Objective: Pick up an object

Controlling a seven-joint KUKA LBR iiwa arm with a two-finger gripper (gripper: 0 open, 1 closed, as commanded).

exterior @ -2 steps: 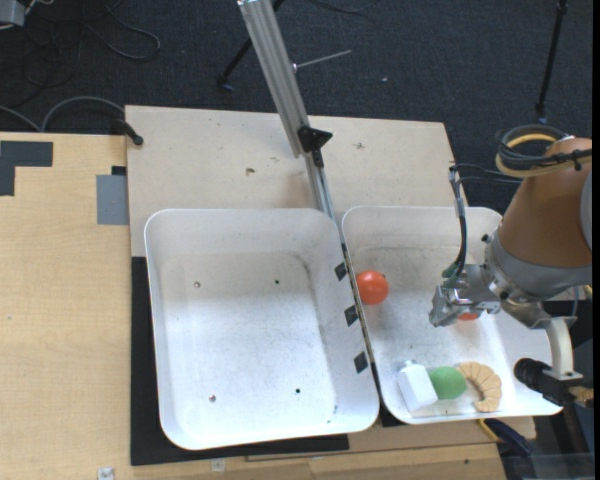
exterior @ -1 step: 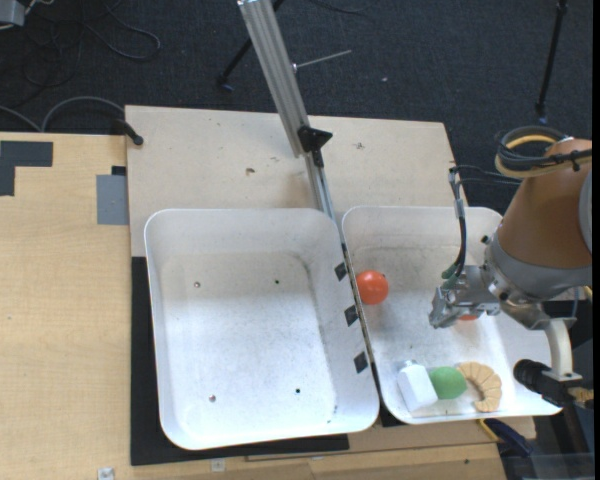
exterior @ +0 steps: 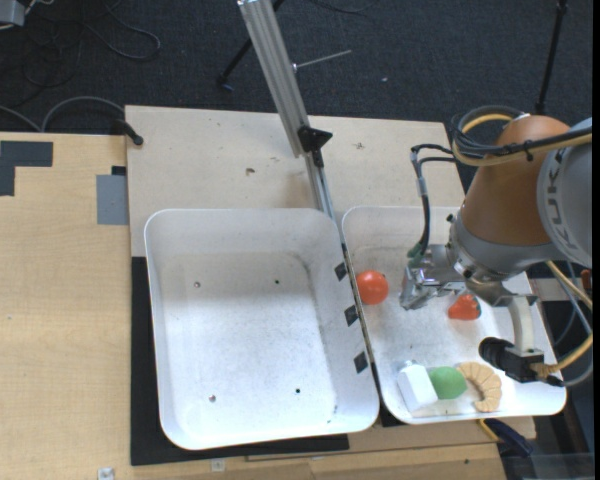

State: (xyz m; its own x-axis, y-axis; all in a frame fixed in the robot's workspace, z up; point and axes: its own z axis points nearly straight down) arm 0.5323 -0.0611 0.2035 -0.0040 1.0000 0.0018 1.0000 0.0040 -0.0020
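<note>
On the bench [exterior: 230, 158], two shallow white bins sit side by side, the larger-looking left bin [exterior: 180, 248] touching the right bin [exterior: 380, 230] along a shared edge marked by small black clips. A slanted aluminium rail [exterior: 280, 68] runs from the top of the view down toward that shared edge. The grey arm [exterior: 515, 203], with its orange band, reaches in from the right and hangs over the right bin. Its gripper [exterior: 418, 290] is low inside that bin, and whether its pincer is apart or together I cannot tell. An orange-red ball [exterior: 372, 287] lies just left of the gripper, near the bin's left wall. A red object [exterior: 464, 309] sits just right of the gripper, partly hidden by the wrist. Along the bin's near edge lie a tan curved piece [exterior: 483, 384], a green ball [exterior: 446, 382] touching it, and a small white block [exterior: 414, 386] beside the ball.
</note>
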